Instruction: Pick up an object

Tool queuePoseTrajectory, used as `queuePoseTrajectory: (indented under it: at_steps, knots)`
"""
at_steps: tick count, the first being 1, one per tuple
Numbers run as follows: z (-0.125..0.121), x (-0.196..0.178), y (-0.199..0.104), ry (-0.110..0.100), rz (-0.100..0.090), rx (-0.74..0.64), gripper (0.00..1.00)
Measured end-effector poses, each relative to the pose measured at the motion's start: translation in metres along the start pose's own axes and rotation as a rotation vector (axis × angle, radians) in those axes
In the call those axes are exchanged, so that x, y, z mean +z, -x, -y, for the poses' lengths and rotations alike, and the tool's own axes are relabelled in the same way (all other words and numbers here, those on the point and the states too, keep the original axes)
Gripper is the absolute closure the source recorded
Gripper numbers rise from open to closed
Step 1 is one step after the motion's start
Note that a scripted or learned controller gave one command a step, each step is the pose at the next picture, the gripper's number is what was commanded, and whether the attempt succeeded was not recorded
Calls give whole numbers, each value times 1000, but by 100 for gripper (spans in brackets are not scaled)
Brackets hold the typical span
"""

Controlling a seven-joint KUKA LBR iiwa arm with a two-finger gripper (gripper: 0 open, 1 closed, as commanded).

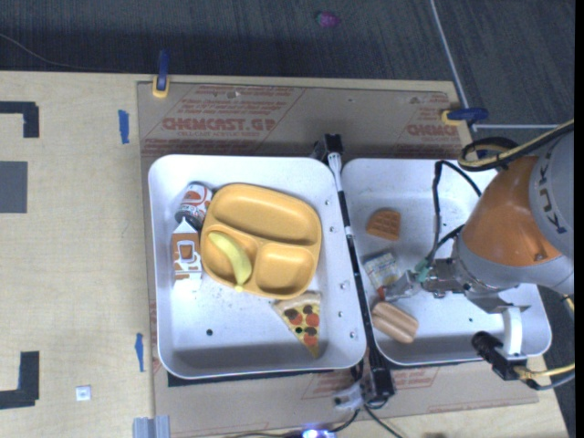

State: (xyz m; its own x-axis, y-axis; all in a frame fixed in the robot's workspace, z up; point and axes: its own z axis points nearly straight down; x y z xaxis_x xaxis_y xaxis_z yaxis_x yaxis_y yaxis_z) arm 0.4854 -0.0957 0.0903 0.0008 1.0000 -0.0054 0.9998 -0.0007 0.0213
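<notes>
My gripper (404, 286) reaches in from the right and hangs low in the right bin (456, 185). It sits just right of a small clear-wrapped item (380, 265) and just above a tan bread roll (394, 322). A brown waffle-like piece (384, 224) lies farther back in the same bin. The left bin (173, 336) holds a yellow divided plate (265, 226) with a banana (233, 256) in it. Beside the plate are a can (192, 204), an orange-and-white carton (185, 254) and a pizza slice (304, 318).
The arm's orange band (511, 226) and grey wrist cover the right half of the right bin. Black clamps (330, 146) sit along the divider between the bins. A cable (474, 149) loops above the arm.
</notes>
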Motion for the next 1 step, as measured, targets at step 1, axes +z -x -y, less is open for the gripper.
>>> queuePoseTrajectory:
  at_steps: [1]
  knots:
    - [-1,-11,2,5,5,2,100]
